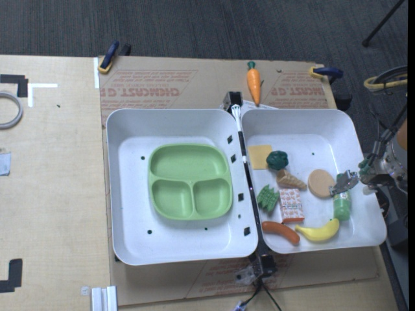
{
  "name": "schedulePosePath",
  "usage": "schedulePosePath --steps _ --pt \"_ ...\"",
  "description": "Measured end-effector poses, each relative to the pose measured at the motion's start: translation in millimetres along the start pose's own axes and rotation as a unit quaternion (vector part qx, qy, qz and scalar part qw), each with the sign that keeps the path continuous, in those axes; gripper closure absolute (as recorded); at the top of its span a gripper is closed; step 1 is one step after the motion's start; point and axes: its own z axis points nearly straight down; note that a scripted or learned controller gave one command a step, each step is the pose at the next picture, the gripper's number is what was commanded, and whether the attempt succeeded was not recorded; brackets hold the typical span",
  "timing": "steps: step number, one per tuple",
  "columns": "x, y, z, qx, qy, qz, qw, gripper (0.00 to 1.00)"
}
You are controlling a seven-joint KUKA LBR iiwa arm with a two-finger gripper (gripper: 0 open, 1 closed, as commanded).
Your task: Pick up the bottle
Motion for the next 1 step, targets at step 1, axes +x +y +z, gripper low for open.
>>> schedulePosePath --steps 1 --pt "-0.3 0.5 -9.6 0.000 -0.001 0.001 1.0000 1.00"
